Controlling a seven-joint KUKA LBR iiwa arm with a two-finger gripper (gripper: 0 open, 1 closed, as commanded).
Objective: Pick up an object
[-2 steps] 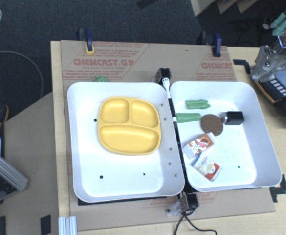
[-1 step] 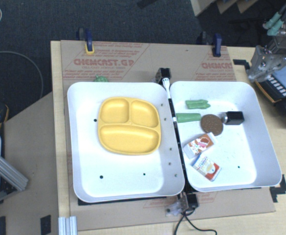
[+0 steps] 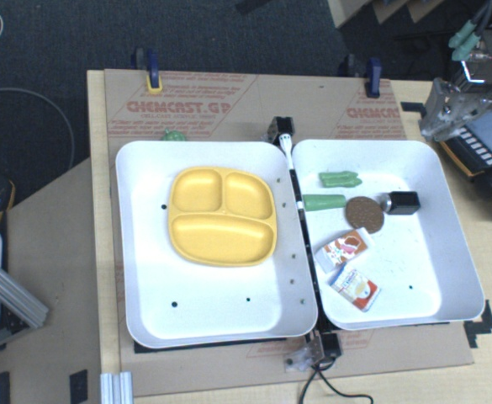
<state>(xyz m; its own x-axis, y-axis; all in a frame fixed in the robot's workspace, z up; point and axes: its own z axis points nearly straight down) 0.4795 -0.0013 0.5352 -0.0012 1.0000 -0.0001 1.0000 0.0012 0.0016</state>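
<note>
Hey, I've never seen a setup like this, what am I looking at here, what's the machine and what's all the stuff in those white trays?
One camera above the bench looks down at a slant. The metal part at the upper right seems to be the robot arm, meant to pick something up; its gripper isn't clear here. The left bin holds a yellow divided plate. The right bin holds two green pieces, a brown disc, a small black object and two snack packets. Nothing is held.

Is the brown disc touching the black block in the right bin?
Cannot tell: in the camera view the brown disc and black block sit edge to edge, no clear gap.
</note>
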